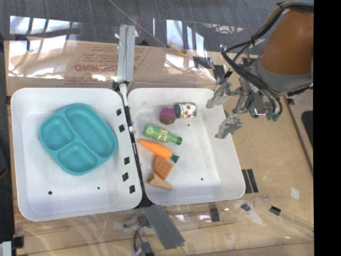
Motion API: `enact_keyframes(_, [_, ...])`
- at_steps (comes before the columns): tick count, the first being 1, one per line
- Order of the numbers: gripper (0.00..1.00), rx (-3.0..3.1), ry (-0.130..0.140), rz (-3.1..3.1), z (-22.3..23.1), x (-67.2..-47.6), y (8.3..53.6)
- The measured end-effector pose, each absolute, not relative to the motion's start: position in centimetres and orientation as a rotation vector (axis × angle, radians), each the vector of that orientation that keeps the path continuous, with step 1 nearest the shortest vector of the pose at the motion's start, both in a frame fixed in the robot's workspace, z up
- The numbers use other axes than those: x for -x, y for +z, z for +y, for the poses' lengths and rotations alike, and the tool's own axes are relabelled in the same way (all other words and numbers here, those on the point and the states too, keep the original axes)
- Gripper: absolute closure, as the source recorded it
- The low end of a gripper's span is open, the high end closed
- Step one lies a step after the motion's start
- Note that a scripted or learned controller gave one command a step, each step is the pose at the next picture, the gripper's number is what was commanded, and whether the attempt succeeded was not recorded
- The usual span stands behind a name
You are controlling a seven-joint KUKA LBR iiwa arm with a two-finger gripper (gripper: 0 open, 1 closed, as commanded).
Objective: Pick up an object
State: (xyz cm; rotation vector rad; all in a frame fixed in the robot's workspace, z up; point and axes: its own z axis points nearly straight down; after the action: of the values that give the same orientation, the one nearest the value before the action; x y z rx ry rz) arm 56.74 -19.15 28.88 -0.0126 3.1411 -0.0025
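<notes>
The pincer (224, 112) is hanging over the right edge of the right bin (224, 169), its two pale fingers (215, 98) spread apart with nothing between them — released, not grasping anything. The grey arm (282, 52) with its orange band is reaching in from the right, cables looping around the wrist.

Inside the right bin, the toy food is lying toward the left half, well apart from the pincer. A small patterned can (185, 110) is resting on its side near the top, just beside a dark purple piece (167, 116). Below them a green bottle (162, 134) is lying slanted, and under that an orange carrot (156, 148) is pointing up-left. Lower still, a waffle-textured orange piece (162, 168) is sitting just above a tan cone-like piece (160, 183); I cannot tell whether those two are touching.

The left bin (26, 196) is holding a teal divided plate (78, 137) with three compartments, sitting tilted near the middle.

Both bins are sitting side by side on the tabletop (277, 164) — brown cardboard is showing behind them.
</notes>
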Motion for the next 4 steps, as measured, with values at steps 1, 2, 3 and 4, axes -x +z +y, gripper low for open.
enact_keyframes(1, [0.0, -0.293, 0.003, 3.135, -20.8, -53.0, 10.5])
enact_keyframes(2, [0.0, -0.493, 0.003, 3.105, -11.7, -47.8, 9.1])
enact_keyframes(3, [1.0, -0.487, -0.003, 3.1, -12.0, -48.0, 10.2])
enact_keyframes(4, [1.0, -1.109, 0.0, 2.94, -9.3, -51.9, 9.4])
